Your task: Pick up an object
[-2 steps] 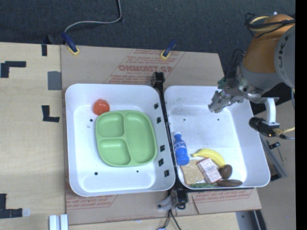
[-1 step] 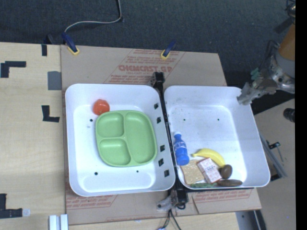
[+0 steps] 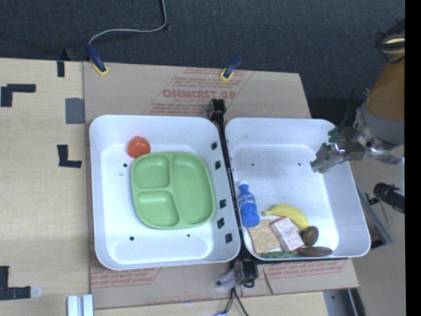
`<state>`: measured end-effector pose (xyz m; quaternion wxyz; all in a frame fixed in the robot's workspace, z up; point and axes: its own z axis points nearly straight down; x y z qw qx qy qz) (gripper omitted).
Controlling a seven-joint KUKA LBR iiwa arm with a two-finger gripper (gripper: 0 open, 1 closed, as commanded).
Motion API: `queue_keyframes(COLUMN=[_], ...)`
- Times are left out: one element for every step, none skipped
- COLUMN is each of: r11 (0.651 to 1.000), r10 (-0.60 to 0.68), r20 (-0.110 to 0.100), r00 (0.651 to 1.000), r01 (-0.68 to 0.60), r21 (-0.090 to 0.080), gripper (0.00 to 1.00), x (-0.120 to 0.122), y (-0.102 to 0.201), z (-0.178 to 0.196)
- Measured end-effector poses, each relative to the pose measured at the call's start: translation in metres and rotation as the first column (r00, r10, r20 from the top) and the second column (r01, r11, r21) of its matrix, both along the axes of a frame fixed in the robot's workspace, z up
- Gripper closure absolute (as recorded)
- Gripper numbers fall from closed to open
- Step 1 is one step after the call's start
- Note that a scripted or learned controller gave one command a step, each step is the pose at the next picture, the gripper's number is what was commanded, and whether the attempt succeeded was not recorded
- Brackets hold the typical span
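Camera view shows the gripper (image 3: 325,160) at the right bin's (image 3: 276,133) right wall, its opening impossible to judge, nothing visibly held, while the banana (image 3: 289,213) lies below-left of it, long axis slanting across the bin's near corner.

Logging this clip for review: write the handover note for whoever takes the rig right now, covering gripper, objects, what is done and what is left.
Gripper: over the right bin's upper right corner, nothing seen in it.
Right bin, lower part: blue bottle, banana, snack packets, brown fruit.
Left bin: green divided plate, red ball beside it.
Done: nothing picked up yet.
Left: pick up an object.
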<state>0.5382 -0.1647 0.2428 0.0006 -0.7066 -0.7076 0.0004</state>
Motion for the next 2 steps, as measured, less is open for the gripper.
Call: queue_keyframes(r11=[1.000,1.000], r10=[0.001,0.001], r20=[0.005,0.006], r00=[1.000,1.000], r01=[-0.001,-0.001], r21=[0.001,0.001], gripper=[1.00,0.00], x=[0.0185,0.0187], y=[0.0402,0.0406], z=[-0.1560,-0.1561])
